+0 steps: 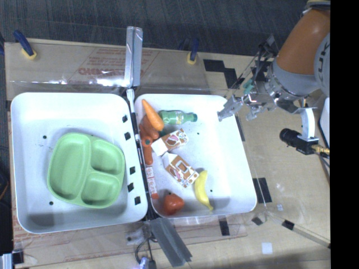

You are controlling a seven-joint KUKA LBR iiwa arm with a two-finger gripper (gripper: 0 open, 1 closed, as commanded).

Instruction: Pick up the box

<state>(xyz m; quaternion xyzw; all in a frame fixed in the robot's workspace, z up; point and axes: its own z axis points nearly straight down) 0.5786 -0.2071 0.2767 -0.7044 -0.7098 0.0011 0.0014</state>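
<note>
Before you, the end effector [227,110] hangs over the right rim of the right bin [224,156], near its far corner; its thin metal tip is too small and blurred to tell how it stands, and nothing can be seen in its grasp. The grey arm [297,72], with its rounded orange band, reaches in from the table's right edge.

The box [180,170], a small printed carton in white and orange-brown, lies flat and slightly askew near the middle of the right bin. A second small printed carton [171,141] lies just beyond it, toward the far side. Beside them you see a tapered orange carrot [151,116] along the left wall, a glossy green bottle [176,116] lying on its side near the far wall, a curved yellow banana [202,190] just beside the box toward the near edge, and a round red tomato [172,203] near the near left corner.

The left bin [28,167] carries a smooth pale-green plastic tray [84,170] with three rounded compartments.
</note>
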